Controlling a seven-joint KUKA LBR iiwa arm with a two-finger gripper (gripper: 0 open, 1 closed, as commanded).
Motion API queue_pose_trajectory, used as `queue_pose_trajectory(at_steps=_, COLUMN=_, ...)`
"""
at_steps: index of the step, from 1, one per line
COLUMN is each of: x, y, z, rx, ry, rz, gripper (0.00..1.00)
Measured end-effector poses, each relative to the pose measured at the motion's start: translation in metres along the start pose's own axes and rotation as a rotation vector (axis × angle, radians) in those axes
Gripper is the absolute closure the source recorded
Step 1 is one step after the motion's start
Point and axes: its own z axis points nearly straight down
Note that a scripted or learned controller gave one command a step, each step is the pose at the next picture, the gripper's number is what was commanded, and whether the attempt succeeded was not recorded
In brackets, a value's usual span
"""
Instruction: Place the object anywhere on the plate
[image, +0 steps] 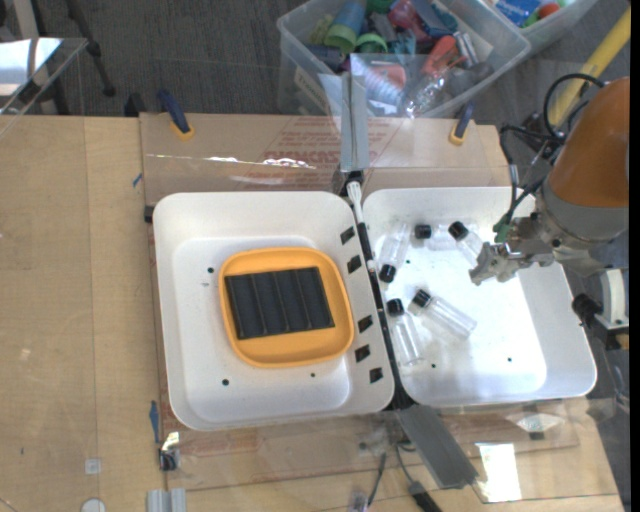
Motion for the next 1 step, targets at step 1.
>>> queue_pose_trajectory(at_steps=1, x=0.0544, y=0.0268, z=-0.0049, rx=-0.002, ry=-0.001, rz=-0.221, gripper=1.00)
